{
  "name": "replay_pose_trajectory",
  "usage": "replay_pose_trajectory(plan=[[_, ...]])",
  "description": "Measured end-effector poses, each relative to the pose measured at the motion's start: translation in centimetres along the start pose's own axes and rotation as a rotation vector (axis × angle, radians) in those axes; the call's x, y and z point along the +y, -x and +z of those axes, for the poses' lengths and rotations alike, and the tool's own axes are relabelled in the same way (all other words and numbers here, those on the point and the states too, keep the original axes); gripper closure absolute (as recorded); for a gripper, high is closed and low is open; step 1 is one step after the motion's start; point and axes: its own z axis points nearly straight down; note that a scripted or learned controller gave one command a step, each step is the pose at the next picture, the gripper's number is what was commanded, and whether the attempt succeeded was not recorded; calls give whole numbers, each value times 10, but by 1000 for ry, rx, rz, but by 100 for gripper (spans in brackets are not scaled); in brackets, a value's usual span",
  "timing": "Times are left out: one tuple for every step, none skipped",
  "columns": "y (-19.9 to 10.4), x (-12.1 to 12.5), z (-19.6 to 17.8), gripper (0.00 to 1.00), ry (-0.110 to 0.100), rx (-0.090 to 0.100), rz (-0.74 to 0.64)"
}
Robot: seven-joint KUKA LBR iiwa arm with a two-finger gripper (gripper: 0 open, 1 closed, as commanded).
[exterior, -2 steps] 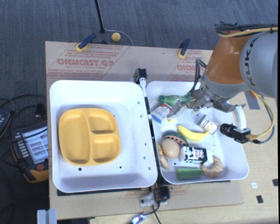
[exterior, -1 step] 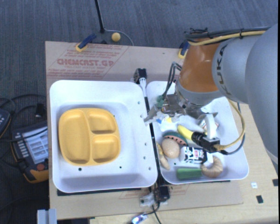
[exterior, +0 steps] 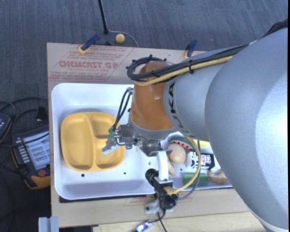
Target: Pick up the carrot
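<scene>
My gripper hangs under the orange band of the arm, over the seam between the two white bins. The wrist body covers it from above. Just right of it in the right bin lie a tan rounded thing, a green piece and a brownish piece. The big grey arm hides most of that bin, and I cannot pick out an orange carrot among what shows.
The left bin holds a yellow two-compartment dish, close to the wrist's left side. A black-and-white item lies in the right bin. Cardboard covers the bench behind the bins.
</scene>
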Motion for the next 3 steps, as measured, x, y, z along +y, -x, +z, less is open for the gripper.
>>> replay_pose_trajectory(plan=[[28,34,89,0,2,1,373],[26,35,78,100,3,5,371],[-31,2,18,100,-4,-8,72]])
